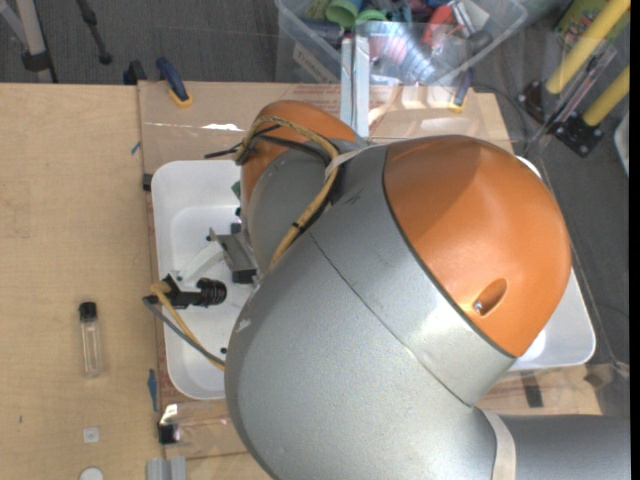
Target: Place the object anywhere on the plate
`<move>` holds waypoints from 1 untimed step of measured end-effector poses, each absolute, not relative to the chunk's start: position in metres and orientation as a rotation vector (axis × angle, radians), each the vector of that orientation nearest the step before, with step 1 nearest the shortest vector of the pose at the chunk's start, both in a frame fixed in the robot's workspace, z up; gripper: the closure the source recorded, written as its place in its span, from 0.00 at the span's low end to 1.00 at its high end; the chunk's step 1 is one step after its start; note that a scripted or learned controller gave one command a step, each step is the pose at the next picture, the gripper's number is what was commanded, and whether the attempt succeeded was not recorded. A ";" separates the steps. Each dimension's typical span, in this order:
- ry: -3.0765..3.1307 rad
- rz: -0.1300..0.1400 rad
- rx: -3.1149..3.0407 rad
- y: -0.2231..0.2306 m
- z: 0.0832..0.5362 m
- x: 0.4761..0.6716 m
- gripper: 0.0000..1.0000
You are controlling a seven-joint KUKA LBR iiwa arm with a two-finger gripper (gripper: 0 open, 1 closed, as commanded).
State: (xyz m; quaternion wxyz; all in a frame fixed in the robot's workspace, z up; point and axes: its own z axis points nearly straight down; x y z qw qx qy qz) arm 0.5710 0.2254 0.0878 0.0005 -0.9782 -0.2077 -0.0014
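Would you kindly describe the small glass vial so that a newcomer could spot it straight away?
Start from the white bin under the big grey and orange arm, then look left onto the bare wooden bench. The vial lies there by itself, lengthwise toward the bench's front edge. It is a clear glass tube with a black cap, unlike the blue clamp at the bench's back.

At my 12 o'clock, a clear tub (400,18) holds 1 heap of colourful toys. At 9, 1 small glass vial (91,338) lies on the wooden bench (60,188).
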 end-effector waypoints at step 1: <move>-1.085 0.011 -2.947 0.224 0.105 0.490 1.00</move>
